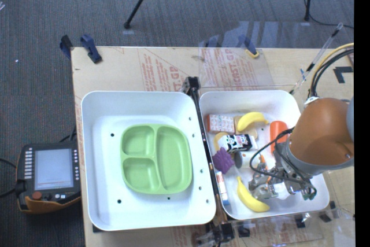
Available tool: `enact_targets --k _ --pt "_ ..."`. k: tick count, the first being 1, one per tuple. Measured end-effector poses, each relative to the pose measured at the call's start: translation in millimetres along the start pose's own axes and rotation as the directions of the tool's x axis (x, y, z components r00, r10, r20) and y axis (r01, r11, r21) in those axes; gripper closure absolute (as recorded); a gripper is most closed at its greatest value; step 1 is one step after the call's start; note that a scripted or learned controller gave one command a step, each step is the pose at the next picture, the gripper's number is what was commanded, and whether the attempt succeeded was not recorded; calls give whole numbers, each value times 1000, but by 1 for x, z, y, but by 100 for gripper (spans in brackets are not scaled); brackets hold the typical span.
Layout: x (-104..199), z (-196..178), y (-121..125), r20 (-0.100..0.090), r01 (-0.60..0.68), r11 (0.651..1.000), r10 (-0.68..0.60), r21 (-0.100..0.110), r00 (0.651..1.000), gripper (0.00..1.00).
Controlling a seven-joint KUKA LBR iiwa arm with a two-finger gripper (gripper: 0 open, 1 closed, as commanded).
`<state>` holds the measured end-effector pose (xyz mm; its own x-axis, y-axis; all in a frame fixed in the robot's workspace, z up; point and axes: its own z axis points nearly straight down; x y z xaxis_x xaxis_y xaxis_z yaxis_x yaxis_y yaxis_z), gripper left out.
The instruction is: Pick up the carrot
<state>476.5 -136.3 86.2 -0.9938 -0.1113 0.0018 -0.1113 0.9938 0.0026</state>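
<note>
While the arm reaches in from the right: its gripper [276, 182] sits low in the right bin [261, 96].
Gripper state: cannot be told; the wrist hides the fingers.
Carrot [278, 131]: by the right bin's far right side, partly behind the orange band [321, 131].
Nearby: two bananas [251, 121], [250, 197], a purple toy [222, 159].
Left bin [98, 124]: holds a green divided plate [156, 159].

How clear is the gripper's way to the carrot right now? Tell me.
Probably clear enough. The carrot lies in the right bin with its top bare, a banana just beside it. The gripper sits lower in the same bin, by another banana, and the arm's own bulk hides the carrot's lower end.
</note>
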Motion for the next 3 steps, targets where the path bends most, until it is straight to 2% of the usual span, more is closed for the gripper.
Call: enact_targets --k 1,2,3 --pt "-52 -104 85 12 188 982 -188 2 982 100" --pt "-52 -111 7 3 296 955 -296 3 955 100" --pt "-42 -101 -2 1 -199 980 199 0 980 100"
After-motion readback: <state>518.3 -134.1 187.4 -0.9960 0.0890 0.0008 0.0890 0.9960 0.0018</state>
